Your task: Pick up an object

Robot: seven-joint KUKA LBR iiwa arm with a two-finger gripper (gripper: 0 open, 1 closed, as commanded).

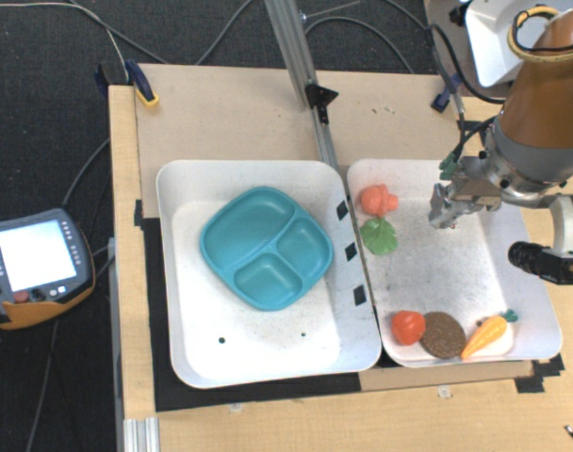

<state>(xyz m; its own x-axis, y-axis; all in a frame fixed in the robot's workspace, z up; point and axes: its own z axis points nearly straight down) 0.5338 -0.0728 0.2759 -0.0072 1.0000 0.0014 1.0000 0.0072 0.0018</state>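
Note:
My gripper [444, 215] hangs over the upper middle of the right bin [541, 332], with nothing seen between its fingers. Left of it lie an orange-pink toy [377, 200] and, just below that, a green leafy toy [380, 237], both near the bin's left wall. Along the bin's front edge sit a red tomato [408, 327], a brown round patty [443, 334] and an orange carrot [484, 335]. The gripper is well above these three and to the right of the two upper toys.
The left bin [188, 351] holds a teal divided plate [265, 247]. A metal pole [296, 55] slants down to the gap between the bins. A handheld pendant [32, 266] lies off the bench at left. Cables run behind the bench.

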